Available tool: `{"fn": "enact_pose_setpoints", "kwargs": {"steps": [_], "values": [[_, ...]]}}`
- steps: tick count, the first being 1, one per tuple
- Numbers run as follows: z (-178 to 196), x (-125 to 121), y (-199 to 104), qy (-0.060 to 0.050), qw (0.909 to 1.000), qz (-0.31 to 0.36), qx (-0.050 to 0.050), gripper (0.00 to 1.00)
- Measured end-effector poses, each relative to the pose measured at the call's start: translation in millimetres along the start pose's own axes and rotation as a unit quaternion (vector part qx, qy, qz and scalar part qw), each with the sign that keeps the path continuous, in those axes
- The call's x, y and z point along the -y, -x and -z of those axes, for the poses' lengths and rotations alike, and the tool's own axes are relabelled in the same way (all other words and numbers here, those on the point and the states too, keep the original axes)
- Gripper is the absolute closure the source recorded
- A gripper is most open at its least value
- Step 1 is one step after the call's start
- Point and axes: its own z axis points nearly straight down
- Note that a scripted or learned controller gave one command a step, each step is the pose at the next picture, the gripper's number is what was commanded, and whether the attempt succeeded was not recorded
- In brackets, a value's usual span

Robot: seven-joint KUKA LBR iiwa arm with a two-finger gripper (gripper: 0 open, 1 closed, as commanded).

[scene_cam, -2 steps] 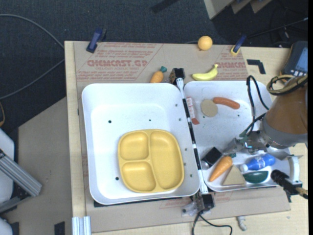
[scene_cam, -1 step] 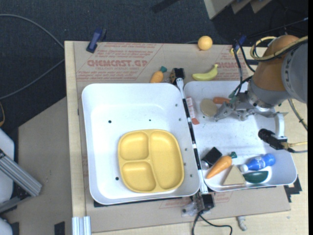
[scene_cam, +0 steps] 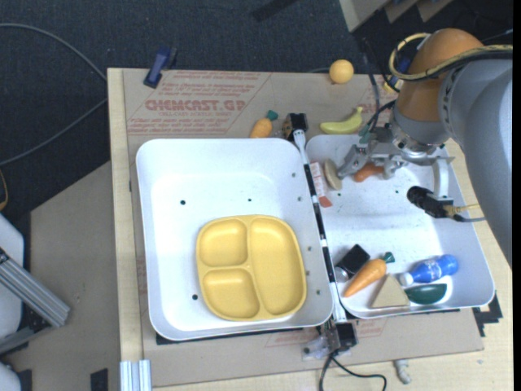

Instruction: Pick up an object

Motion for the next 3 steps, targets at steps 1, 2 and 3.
{"fn": "enact_pose_setpoints", "kwargs": {"steps": [1,2,3], "values": [[0.0,0.4,-14.4,0.0,1.0,0.0,0.001,0.0],[-1.2,96.3,8.8,0.004,1.0,0.0,0.001,0.0],[59.8,-2.2,29.4,0.007,1.0,0.001,0.001,0.0]]}}
